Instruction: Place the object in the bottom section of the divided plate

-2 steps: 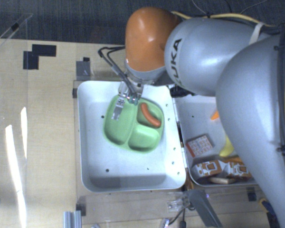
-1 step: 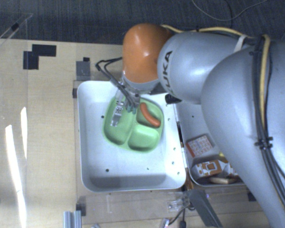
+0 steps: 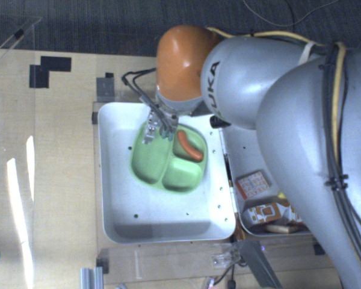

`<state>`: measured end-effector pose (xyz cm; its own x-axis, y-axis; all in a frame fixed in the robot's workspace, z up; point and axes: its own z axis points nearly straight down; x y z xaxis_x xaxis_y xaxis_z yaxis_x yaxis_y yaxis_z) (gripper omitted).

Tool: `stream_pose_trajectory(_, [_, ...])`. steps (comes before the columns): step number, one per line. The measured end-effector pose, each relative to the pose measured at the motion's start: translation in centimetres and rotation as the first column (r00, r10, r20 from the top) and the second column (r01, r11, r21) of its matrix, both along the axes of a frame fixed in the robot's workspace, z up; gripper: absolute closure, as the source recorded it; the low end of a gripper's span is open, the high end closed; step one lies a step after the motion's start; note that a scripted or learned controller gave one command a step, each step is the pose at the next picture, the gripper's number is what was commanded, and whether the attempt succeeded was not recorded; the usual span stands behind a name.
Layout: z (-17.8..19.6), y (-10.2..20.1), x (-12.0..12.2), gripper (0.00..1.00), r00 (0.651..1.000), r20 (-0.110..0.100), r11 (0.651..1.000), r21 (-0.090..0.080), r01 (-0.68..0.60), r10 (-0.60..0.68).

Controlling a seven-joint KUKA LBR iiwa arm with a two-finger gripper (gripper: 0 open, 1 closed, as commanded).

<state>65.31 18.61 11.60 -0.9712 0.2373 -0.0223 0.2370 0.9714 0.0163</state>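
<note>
You see a pale wooden tabletop point(image 3: 48, 179), dark carpet point(image 3: 108, 11) beyond; the end effector point(image 3: 158, 127), possibly empty, grip unclear.

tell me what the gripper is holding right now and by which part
Cannot be told. The gripper hangs over the green divided plate, and the orange object lies in the plate's upper right section, apart from it.
</note>
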Motion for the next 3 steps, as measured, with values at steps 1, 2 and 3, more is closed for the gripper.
stream_pose_trajectory(1, [13.0,-6.8,0.2,1.0,0.938,-0.017,0.939,-0.01,-0.345,0.345])
stream_pose_trajectory(2, [13.0,-10.8,1.8,1.0,1.0,-0.018,1.0,-0.008,0.021,-0.021])
stream_pose_trajectory(3, [13.9,-10.8,2.1,1.0,1.0,-0.012,1.0,-0.006,0.021,-0.021])
